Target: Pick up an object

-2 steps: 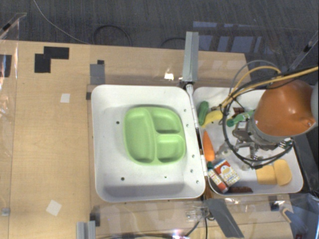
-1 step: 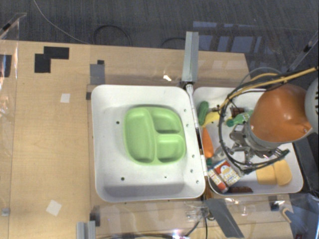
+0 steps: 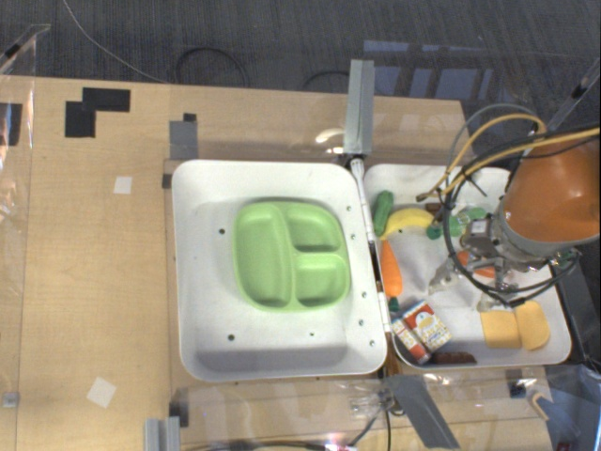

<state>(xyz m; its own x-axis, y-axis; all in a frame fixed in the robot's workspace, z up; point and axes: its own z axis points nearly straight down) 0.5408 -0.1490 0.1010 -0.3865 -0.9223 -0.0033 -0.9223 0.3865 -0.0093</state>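
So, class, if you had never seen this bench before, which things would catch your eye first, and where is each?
The bright green divided plate stands out, sitting in the middle of the left white bin. Next is the arm's orange band, hanging over the right bin with cables looping above it. In that bin lie small colourful items: a yellow banana and an orange carrot near its left wall, and a yellow sponge at the near right.

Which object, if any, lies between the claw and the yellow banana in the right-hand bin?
Nothing visible does: bare white bin floor separates the claw from the yellow banana; the orange carrot lies further left.
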